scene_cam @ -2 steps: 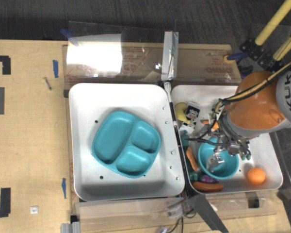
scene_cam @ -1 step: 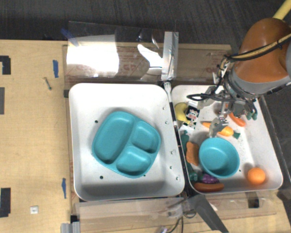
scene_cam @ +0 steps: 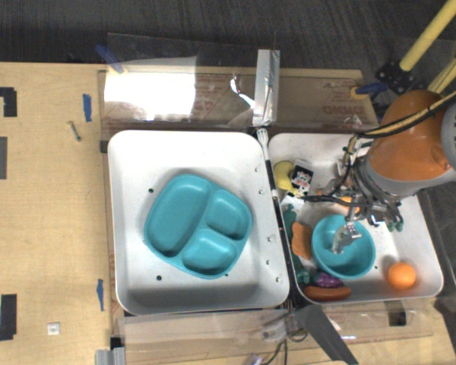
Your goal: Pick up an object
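Two white bins sitting side by side on the bench. Left bin is holding a teal divided plate, three compartments, lying flat near the middle and turned at a slant. Right bin is carrying the clutter: teal bowl sitting toward the front, orange ball just to its right near the front corner, a yellow object at the back left with a small black-and-white item touching its right side. Along the left wall of that bin a green piece is lying, an orange piece just beside the bowl's left rim, and a purple item with a reddish-orange one under it at the front, touching the bowl's front edge.

Arm is reaching in from the right, orange band over the right bin's back right. Gripper is hanging directly over the bowl, metal tips pointing down inside the bowl's rim. Can't tell how far apart the tips are, too small and blurred, and nothing is showing between them, so grasp is not confirmed
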{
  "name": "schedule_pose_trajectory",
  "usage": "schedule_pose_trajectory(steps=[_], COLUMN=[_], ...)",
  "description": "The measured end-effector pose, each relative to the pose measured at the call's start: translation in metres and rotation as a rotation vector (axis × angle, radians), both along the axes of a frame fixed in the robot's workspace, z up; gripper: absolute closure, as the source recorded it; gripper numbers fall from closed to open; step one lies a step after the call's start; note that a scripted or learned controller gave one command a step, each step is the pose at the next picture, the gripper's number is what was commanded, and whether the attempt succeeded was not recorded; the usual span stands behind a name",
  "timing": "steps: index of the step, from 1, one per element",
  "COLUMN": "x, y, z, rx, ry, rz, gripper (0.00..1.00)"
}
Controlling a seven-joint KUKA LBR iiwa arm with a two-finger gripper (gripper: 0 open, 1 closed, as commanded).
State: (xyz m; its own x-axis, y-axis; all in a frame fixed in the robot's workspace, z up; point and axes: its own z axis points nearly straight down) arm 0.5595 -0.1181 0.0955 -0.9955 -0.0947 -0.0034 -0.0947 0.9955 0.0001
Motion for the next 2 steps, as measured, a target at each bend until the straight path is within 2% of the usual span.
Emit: schedule_pose_trajectory(steps=[1, 2], x=[0.036, 0.040], y=[-0.030, -0.029], z=[-0.006, 0.010], rx=[-0.002, -0.004], ry=[-0.010, -0.022], rz=[0.032, 0.031], gripper=[0.00, 1.00])
